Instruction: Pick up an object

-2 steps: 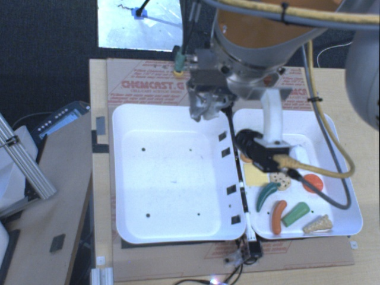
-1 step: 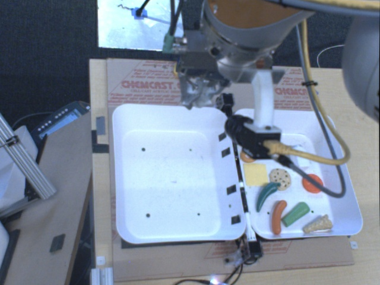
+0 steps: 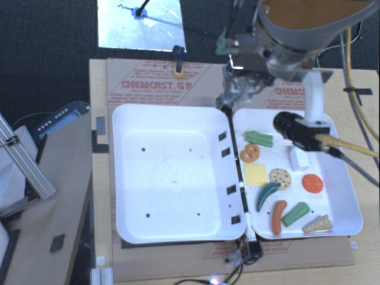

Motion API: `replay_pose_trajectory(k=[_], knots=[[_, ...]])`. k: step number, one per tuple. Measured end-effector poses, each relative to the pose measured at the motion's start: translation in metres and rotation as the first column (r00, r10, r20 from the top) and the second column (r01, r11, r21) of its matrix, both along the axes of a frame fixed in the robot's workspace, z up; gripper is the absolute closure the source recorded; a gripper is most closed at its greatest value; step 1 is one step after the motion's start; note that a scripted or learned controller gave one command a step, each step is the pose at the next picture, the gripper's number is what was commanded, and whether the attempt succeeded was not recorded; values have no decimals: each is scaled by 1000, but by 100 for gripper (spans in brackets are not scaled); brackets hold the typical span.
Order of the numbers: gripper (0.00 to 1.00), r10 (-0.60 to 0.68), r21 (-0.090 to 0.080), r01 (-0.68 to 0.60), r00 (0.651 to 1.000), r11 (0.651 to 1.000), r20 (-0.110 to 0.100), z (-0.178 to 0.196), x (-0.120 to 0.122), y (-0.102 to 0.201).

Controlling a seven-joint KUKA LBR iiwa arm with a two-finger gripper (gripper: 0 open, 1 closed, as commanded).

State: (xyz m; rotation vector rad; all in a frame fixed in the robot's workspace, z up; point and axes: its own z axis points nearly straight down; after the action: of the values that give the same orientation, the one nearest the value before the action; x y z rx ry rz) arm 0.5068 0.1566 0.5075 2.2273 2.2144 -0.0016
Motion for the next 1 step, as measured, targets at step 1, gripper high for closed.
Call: replay_pose_trajectory(k=[1], knots=[[100, 9, -3, -9, 1000, 1000, -14, -219, -23, 30]])
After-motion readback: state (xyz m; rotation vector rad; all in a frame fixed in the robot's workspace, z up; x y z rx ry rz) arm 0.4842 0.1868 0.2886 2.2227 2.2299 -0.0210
